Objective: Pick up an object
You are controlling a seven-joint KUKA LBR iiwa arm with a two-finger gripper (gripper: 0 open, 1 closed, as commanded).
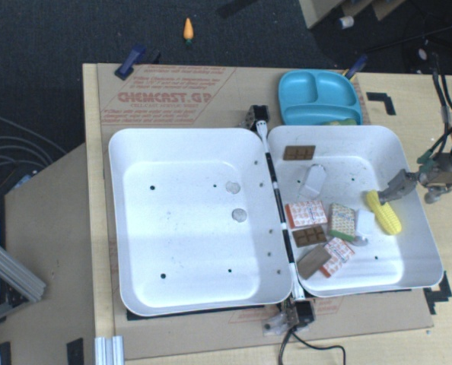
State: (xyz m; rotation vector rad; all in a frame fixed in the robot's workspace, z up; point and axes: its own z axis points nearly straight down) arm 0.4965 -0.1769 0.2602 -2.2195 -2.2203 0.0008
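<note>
The right bin [409, 261] holds several small items. A yellow corn cob [383, 212] lies near its right wall. A dark brown chocolate bar [299, 153] is at the back, and a pale grey piece [313, 179] lies in front of it. Toward the middle lie a red-and-white box [307, 213], a greenish box [342, 220], a second brown bar [310, 236], a brown block [313, 261] and a red-and-white packet [339, 252]. My gripper [399, 186] reaches in low over the right wall, its tip just above and beside the top end of the corn cob. Nothing shows held in it.
The left bin [135, 265] has two small grey discs [236, 201] near its right side. A blue divided tray [319, 97] rests behind the right bin. Black cables [445, 97] hang at the far right. A blue clamp [129, 63] sits at the bench's back-left corner.
</note>
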